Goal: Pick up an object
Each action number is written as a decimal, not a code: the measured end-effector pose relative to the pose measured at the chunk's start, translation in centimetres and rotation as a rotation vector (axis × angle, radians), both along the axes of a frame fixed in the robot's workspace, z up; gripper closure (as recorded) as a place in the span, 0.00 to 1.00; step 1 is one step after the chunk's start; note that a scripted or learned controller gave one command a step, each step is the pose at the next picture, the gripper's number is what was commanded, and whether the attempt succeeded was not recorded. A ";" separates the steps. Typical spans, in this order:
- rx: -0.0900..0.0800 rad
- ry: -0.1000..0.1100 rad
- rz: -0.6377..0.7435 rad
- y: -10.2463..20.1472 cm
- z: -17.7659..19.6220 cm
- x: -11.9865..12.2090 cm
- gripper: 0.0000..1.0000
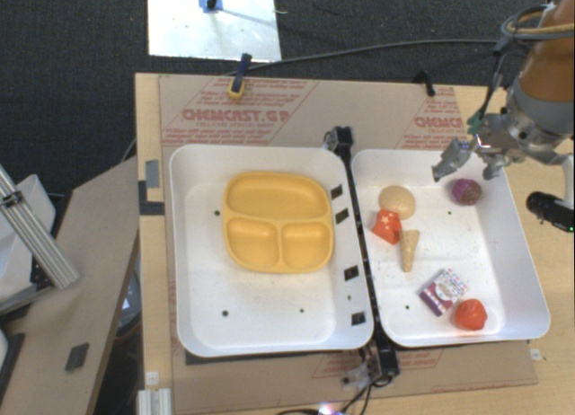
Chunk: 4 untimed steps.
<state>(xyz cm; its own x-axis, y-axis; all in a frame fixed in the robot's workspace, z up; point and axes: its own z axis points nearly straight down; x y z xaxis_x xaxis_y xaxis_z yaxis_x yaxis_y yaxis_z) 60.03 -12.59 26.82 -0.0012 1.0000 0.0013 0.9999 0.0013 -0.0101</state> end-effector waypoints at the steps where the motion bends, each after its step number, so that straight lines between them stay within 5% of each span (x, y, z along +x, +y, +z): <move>1: -0.001 -0.012 0.002 0.0 0.7 0.2 0.00; 4: -0.001 -0.008 -0.001 -1.3 -14.3 1.0 0.00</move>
<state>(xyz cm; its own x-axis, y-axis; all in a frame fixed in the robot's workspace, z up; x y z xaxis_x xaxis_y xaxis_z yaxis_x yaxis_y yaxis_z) 61.01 -13.94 12.48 -0.0007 1.0000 0.0001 1.0000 0.0007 -0.0020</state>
